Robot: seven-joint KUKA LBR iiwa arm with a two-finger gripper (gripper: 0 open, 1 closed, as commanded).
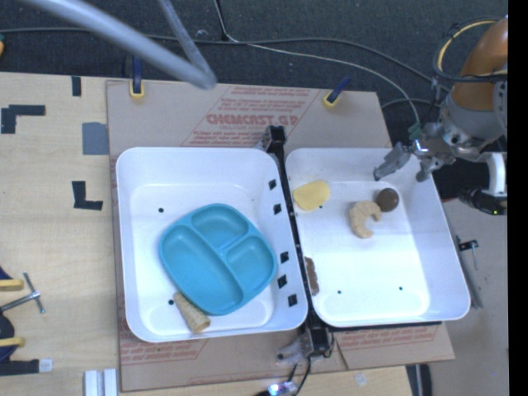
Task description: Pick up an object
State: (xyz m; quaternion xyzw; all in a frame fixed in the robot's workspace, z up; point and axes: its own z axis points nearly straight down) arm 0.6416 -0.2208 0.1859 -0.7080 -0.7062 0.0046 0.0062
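In the right bin [429, 304] lie a pale yellow disc [311, 195], a tan curved pastry piece [362, 219] and a small brown ball [386, 199]. My gripper [407, 163] hangs over the bin's upper right corner, up and to the right of the brown ball, with its two grey fingers spread apart and nothing between them. The left bin [136, 221] holds a blue divided plate [217, 257] and a tan cone-shaped piece [190, 312] at its lower edge.
A black divider with clips [285, 221] runs between the bins. A small brown item [311, 275] lies against the right bin's left wall. Cables cross the dark floor at the top, and a grey pole [107, 27] slants across the upper left.
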